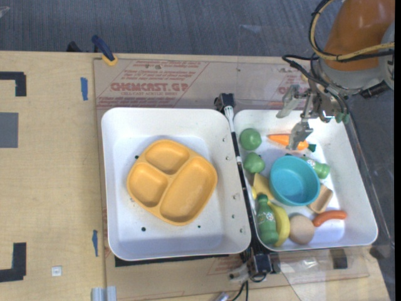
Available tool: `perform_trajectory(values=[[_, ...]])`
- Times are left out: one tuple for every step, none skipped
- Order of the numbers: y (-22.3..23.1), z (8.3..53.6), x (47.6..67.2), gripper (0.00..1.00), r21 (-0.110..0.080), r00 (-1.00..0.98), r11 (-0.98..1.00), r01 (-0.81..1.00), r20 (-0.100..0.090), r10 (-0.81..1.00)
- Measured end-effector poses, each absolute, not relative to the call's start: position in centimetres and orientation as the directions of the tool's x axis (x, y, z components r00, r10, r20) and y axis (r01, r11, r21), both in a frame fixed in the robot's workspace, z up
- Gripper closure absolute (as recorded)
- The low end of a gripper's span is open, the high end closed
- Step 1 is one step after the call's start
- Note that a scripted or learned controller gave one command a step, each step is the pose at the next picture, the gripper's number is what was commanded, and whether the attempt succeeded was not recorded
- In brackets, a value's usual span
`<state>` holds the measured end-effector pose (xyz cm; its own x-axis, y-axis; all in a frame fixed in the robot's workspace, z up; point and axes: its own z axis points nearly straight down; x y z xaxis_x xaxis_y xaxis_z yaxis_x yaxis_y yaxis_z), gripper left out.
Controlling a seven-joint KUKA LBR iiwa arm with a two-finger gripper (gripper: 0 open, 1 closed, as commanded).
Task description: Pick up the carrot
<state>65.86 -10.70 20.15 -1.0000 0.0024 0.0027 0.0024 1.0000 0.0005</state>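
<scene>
The carrot (280,140) is orange with a green tip and lies flat near the back of the right bin (357,187), just behind the blue bowl (293,180). My gripper (301,135) hangs low over the carrot's right half and covers part of it. Whether it touches the carrot is unclear. The arm's orange band (360,21) is at the top right.
Crowding the right bin are two green balls (250,138) (254,163), a green bottle (265,219), a banana (282,223), a beige egg (301,229), a red sausage (329,217) and a bread roll (321,199). The left bin (119,231) holds a yellow divided plate (172,180).
</scene>
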Motion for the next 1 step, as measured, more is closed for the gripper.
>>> perform_trajectory(values=[[-15.79, 9.70, 65.94, 0.00, 0.001, -0.978, 0.978, 0.209, -0.009, 0.209]])
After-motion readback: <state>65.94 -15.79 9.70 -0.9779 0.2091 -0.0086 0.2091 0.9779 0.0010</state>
